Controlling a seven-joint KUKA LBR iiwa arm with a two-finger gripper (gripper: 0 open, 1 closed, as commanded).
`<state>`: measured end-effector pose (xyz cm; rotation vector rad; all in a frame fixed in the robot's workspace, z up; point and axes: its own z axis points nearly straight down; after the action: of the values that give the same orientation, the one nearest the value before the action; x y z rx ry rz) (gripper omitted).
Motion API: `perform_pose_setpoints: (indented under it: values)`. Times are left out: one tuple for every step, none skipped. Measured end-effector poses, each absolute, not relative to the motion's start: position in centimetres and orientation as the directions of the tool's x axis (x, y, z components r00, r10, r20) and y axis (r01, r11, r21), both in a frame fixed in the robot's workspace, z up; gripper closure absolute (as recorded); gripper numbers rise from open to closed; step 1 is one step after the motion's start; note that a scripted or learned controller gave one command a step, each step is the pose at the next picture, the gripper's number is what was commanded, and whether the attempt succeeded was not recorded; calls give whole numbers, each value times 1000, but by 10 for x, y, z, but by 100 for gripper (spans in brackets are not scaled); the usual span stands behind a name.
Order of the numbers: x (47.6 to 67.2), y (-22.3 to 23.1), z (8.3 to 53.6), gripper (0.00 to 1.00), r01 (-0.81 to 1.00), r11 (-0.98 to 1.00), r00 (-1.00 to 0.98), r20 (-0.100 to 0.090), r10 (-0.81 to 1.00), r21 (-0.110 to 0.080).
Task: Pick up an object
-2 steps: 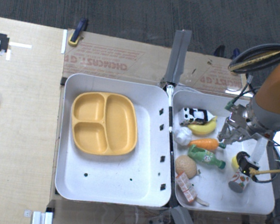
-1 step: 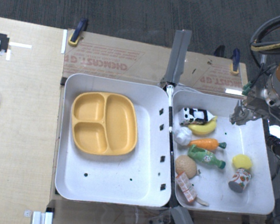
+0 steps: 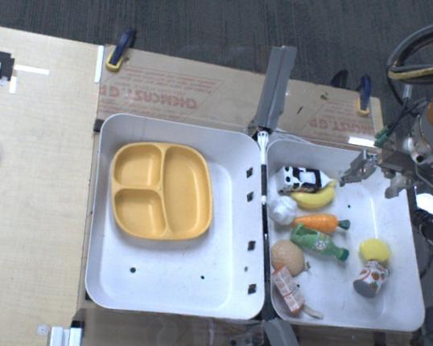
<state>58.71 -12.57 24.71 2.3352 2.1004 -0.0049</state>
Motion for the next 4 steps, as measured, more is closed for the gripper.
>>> perform_pose_setpoints:
  values:
    - [575,-90,297,0,934,358,-358,-2,934,0]
    - [588,-110,112,0,910,416,-416,-1,910,-1]
    - [588,-111,121,100,911,412,-412,-3,911,0]
    - [589,-112,130,100,913,409,-409,-4,913,1]
